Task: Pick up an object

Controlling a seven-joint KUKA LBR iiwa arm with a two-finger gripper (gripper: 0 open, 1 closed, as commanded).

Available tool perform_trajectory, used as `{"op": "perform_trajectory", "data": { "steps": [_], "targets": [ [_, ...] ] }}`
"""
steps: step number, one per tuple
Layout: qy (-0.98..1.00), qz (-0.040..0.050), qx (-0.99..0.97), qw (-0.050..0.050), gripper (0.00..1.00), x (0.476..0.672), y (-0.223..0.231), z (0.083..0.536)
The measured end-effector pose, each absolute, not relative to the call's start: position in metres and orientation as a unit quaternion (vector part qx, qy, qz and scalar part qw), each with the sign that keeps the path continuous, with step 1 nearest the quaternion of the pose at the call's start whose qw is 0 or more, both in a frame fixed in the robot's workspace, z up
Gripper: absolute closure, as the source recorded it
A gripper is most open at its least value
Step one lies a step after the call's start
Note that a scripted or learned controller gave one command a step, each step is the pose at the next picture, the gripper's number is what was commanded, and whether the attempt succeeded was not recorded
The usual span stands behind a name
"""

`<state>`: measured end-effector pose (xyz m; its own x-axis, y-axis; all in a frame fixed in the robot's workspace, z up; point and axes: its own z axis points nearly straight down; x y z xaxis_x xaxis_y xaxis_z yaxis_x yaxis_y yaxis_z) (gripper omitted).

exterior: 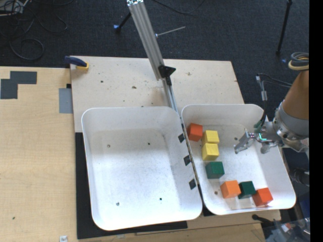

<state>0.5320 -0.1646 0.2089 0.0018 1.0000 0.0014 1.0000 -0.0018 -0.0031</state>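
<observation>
In right bin, gripper above floor, finger state unclear; yellow cube near, likely light, rigid; grip flat sides.

3 orange cubes, 2 yellow cubes, 2 green cubes, white bins, black-and-white checkered marker

Even, soft light is falling from overhead, leaving the two white bins looking bright, almost washed out, with no harsh glare. The blocks are casting only faint, short shadows. The dark carpet is swallowing detail. The whole picture is looking slightly soft and grainy, and the gripper is blurring a little.
</observation>
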Motion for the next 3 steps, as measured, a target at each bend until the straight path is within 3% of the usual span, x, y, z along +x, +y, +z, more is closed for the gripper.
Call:
{"op": "perform_trajectory", "data": {
  "steps": [1, 3],
  "targets": [
    [-0.706, 0.0005, -0.708, 0.001, 0.0, 0.532, -0.165, 0.209],
    [-0.706, 0.0017, -0.708, 0.003, 0.0, 0.518, -0.164, 0.114]
  ]
}}
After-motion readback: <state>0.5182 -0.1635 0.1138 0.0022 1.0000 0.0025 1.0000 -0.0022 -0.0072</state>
